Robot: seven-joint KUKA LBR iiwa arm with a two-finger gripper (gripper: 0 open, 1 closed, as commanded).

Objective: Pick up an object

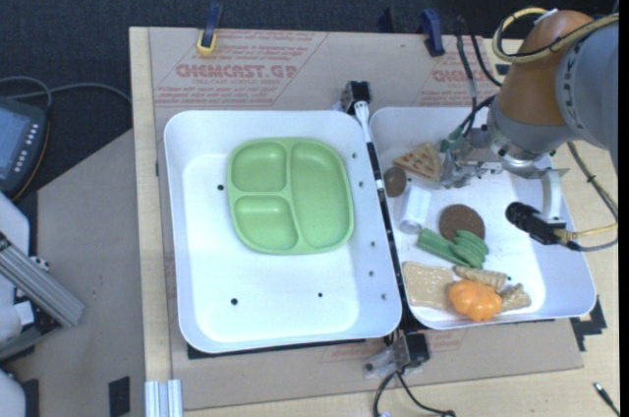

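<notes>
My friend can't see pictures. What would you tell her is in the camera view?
A grey and orange robot arm reaches from the right over the right white bin, which holds toy food: an orange fruit, green pods and a brown disc. The left white bin holds a green divided plate.

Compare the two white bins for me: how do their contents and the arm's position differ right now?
The left bin holds a single green divided tray, lying flat; the right bin holds several small food-like items, among them an orange piece and a brown disc. The gripper sits over the right bin, away from the left bin. Both are shallow, white and side by side.
</notes>
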